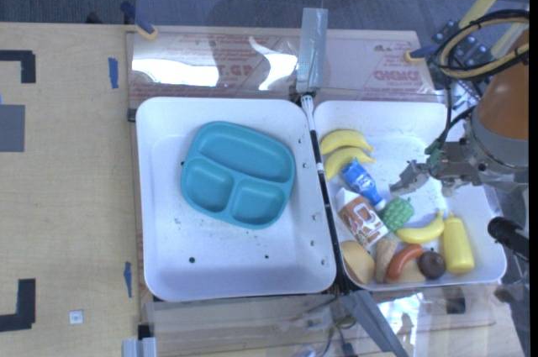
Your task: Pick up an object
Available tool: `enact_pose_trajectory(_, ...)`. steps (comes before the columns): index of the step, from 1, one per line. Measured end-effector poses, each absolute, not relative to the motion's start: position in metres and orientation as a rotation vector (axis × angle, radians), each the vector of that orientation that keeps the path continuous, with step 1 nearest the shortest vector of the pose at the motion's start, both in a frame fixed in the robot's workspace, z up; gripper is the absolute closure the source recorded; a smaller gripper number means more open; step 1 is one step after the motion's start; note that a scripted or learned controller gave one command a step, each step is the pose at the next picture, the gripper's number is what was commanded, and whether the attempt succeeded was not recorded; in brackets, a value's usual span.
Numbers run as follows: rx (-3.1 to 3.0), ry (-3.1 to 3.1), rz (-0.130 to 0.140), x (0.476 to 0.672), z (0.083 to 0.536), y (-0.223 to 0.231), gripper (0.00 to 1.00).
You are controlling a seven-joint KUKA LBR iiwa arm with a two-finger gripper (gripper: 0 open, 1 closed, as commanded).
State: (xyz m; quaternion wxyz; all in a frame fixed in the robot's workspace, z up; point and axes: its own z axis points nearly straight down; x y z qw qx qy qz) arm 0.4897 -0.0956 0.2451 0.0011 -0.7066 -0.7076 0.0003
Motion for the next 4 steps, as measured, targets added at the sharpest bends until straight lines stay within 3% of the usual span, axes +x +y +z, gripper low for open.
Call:
enact_pose_trajectory(1,-2.335,-2.136,-0.037,0.526,0.115,-0.099,0.0)
enact_pose_trajectory(2,-2.273,-2.178,-0.008,0.594,0.087,-0.107,0.0)
enact_pose_trajectory(3,-2.279,-2.18,-0.01,0.595,0.099,-0.108,1.0)
enact_pose_trajectory(4,-2.355,-2.086,-0.006,0.599,0.087,-0.149,1.0)
